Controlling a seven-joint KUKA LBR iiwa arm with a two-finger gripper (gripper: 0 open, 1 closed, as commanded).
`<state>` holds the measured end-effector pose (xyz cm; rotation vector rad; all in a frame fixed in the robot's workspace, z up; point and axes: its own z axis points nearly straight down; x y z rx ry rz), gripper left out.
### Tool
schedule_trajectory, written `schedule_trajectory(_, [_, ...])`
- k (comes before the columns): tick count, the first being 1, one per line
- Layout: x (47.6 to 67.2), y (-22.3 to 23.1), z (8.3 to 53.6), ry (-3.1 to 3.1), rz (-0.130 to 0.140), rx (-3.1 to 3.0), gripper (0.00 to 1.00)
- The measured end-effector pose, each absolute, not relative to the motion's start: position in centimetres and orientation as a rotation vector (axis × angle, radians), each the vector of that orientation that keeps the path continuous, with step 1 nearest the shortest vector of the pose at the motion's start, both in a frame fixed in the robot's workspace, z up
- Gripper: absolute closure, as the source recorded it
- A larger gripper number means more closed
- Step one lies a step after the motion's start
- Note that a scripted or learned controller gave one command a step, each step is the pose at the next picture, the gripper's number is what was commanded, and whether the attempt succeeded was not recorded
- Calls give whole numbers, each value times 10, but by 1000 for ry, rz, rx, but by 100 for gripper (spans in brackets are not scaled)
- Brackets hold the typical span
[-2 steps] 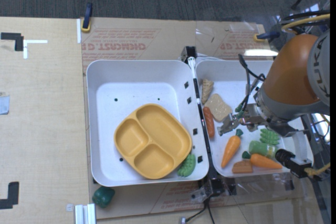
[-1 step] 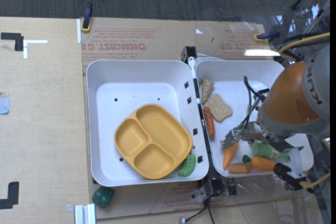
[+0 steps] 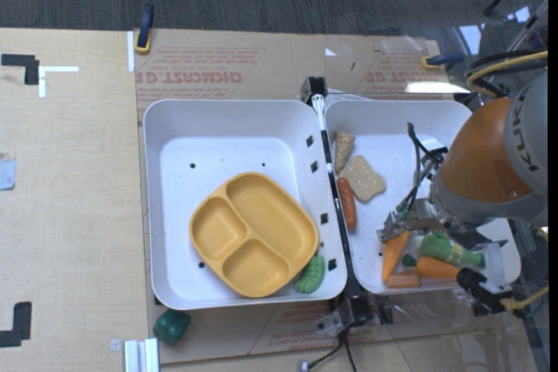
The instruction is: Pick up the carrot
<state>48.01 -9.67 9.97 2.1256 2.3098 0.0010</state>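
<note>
While the gripper (image 3: 410,226) hangs over the right bin (image 3: 384,122), the carrot (image 3: 394,259) lies by its near edge.
Whether the claw is open or closed, I cannot tell. Mirrored print on the far cardboard (image 3: 200,65) resembles "CHEMCAST GP"; the arm (image 3: 497,157) shows "KU".

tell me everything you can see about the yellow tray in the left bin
The yellow tray is a rounded-rectangle plate, apparently plastic, with a raised rim and three compartments: one large and two smaller. It lies flat, turned diagonally, on the floor of the left bin, toward its near right corner. Nothing sits in its compartments. A green vegetable lies against its near right edge.
</note>
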Motion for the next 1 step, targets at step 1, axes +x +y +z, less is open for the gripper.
schedule_trajectory(1, [479, -17, 191, 2190, -3, 2253, 100])
